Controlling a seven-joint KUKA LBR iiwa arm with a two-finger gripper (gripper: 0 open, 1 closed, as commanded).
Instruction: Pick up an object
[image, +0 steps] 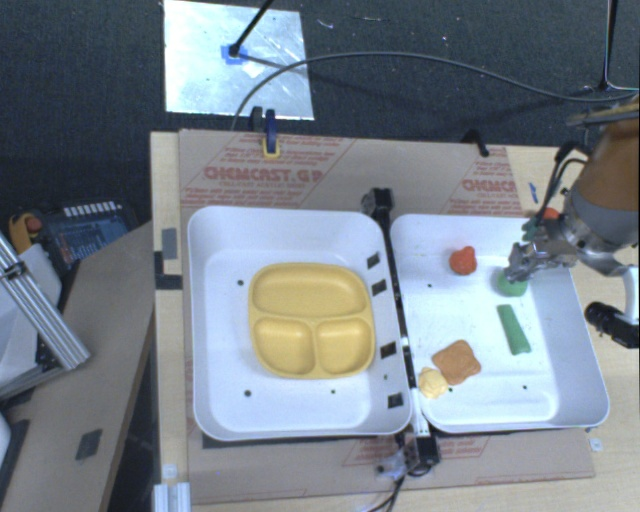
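The hand hovers right above a green round piece.

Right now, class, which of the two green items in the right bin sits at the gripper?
The round green piece, directly under the gripper; the long green stick lies apart, nearer the camera.

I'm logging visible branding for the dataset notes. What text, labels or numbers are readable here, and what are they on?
"CHEMCAST GP": red print on the brown protective sheet behind the left bin, likely reading.
Same red print repeats near the right bin at: too blurred to read.
Nothing else legible.
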